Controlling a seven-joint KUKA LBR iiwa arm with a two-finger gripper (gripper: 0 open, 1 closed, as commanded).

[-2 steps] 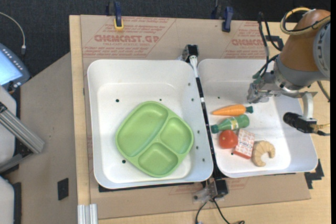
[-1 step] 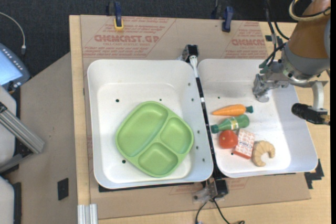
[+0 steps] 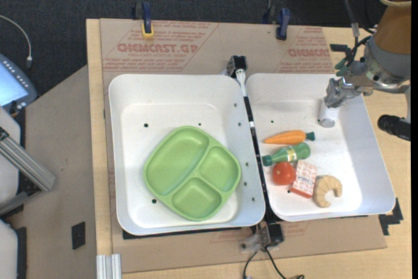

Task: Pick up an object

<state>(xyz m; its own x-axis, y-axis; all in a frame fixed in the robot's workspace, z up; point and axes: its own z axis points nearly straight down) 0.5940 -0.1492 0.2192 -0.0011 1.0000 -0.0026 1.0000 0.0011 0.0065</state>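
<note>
My gripper (image 3: 327,115) hangs over the back part of the right bin (image 3: 366,140), pointing down, a short way above and to the right of the carrot. Towards the bin's front lie an orange carrot (image 3: 285,137), a green bottle (image 3: 288,154), a red tomato (image 3: 283,173), a red and white packet (image 3: 304,180) and a tan croissant (image 3: 327,189). All of them rest on the bin floor, apart from the gripper.
The left bin (image 3: 130,114) holds a green divided plate (image 3: 192,172). A black divider strip (image 3: 248,117) runs between the bins. The arm's orange band (image 3: 395,32) reaches in from the upper right. Two blue clamps (image 3: 147,17) sit on the bench's back edge.
</note>
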